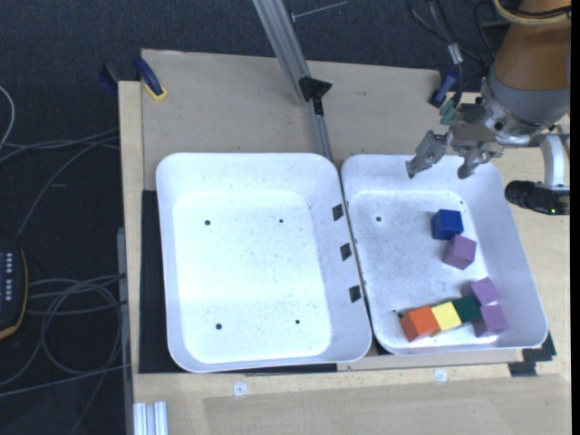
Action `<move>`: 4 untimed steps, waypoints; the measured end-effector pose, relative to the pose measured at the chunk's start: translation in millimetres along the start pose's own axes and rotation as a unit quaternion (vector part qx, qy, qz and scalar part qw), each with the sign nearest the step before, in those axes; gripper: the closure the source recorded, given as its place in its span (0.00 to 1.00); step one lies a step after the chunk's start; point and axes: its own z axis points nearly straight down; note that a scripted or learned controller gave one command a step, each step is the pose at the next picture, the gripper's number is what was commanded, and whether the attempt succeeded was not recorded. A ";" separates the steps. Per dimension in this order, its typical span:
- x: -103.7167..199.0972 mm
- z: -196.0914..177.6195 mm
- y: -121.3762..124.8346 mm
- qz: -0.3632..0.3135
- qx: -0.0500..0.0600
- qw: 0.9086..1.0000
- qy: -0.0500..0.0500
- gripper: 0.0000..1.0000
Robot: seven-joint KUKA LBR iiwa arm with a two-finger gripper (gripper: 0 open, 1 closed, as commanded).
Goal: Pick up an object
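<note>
**Camera view: gripper above right bin, nothing held**

The gripper [448, 159] hangs over the far rim of the right bin [390, 333]. Its two fingers stand apart, with nothing between them. Below the gripper, toward the near edge, a blue cube [446, 224] lies inside the bin, with a purple cube [459, 251] just beside it. Farther from the gripper, along the near wall, sit an orange block [419, 322], a yellow block [445, 315], a green block [468, 310] and two purple blocks [489, 304]. The left bin [172, 270] lies well apart from the gripper.
</note>
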 end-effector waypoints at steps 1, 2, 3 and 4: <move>-0.1 0.0 0.0 0.000 0.000 1.000 0.000 0.00; 1.5 43.2 3.9 0.001 0.002 1.000 0.000 0.00; 10.5 95.1 8.9 0.000 0.003 1.000 0.000 0.00; 12.4 137.8 9.6 0.001 0.003 1.000 0.000 0.00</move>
